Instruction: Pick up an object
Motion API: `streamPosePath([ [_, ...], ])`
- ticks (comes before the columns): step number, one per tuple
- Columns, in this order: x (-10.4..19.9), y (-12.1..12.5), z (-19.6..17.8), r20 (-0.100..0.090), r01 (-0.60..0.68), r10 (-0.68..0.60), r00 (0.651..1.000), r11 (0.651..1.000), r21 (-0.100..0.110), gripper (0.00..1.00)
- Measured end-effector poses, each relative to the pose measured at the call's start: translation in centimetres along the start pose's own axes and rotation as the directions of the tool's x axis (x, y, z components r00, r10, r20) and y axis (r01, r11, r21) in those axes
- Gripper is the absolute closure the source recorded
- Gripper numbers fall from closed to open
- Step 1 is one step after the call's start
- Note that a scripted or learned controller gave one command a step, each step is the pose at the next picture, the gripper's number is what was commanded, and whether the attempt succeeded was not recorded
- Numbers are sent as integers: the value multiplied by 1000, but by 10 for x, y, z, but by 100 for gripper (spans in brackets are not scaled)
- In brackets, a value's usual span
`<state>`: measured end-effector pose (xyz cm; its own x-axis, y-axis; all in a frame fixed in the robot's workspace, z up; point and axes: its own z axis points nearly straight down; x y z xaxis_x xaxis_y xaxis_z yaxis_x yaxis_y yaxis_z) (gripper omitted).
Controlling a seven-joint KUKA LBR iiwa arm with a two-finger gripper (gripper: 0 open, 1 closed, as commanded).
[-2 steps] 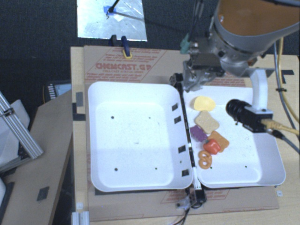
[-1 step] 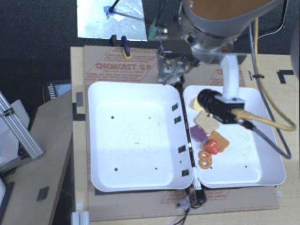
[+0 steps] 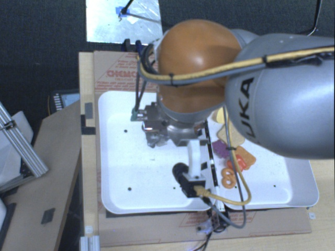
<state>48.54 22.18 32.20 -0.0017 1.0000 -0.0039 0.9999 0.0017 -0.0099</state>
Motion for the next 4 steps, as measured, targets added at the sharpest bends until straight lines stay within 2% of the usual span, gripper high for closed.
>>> streamPosePath([
  [1, -14, 3, 244, -3, -2, 2, 1000, 1000, -10, 100],
  [3, -13, 4, 217, -6, -2, 2, 1000, 1000, -9, 100],
  [4, 14, 4, 238, -4, 3, -3, 1000, 1000, -10, 100],
])
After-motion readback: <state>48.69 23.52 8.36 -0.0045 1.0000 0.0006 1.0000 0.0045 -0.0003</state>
